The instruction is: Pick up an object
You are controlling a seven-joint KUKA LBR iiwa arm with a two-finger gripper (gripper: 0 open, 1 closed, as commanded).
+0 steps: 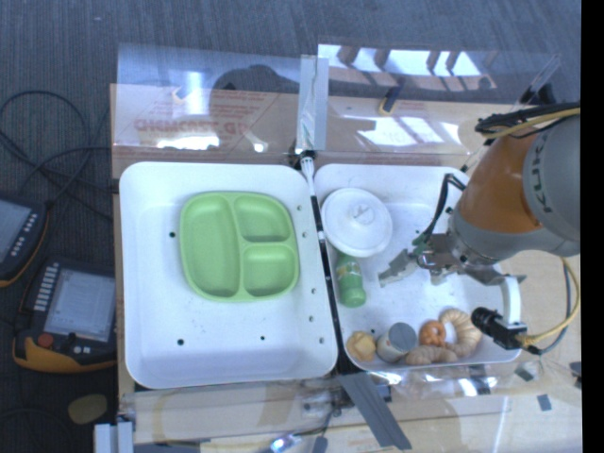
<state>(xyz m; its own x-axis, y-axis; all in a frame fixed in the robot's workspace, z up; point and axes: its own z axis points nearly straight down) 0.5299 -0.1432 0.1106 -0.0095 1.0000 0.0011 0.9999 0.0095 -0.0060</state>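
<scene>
Gripper (pixel 408 262) sits low over the right bin (pixel 415 196), fingers' state cannot tell, nothing visibly held; nearest pick candidate is the green bottle (pixel 350 282) just to its left beside the white lidded bowl (pixel 357 221), long axis running up-down in view.

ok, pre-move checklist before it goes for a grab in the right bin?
1. Gripper over right bin: ok.
2. Finger state: cannot tell, too small and blurred.
3. Anything held: cannot tell.
4. Targets present: ok. White lid and green bottle by the divider; food pieces and a grey piece along the near wall.
5. Bare floor under the gripper: ok, so a straight descent likely grabs nothing; shift toward the bottle or food.
6. Green plate in left bin, away from the arm: ok.
</scene>
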